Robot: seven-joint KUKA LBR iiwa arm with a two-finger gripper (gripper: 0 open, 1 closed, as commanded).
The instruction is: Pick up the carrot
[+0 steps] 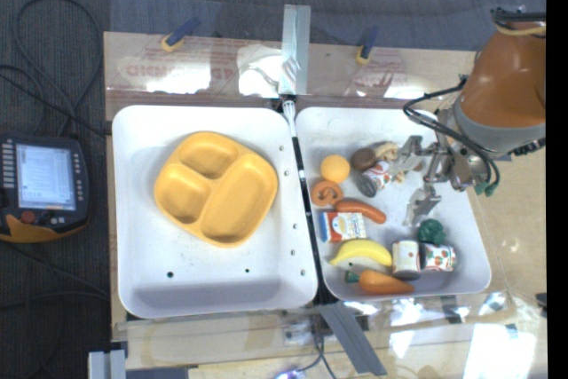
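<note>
The carrot, orange with a small green end, lies along the front wall of the right bin, just below a banana. My gripper hovers over the right side of that bin, well behind the carrot and to its right. Its two metal fingers stand apart, open, with nothing between them. The grey arm with its orange band comes in from the upper right.
The right bin is crowded: an orange ball, a brown piece, a small can, a red sausage, a carton, two cans and a green piece. The left bin holds a yellow divided plate.
</note>
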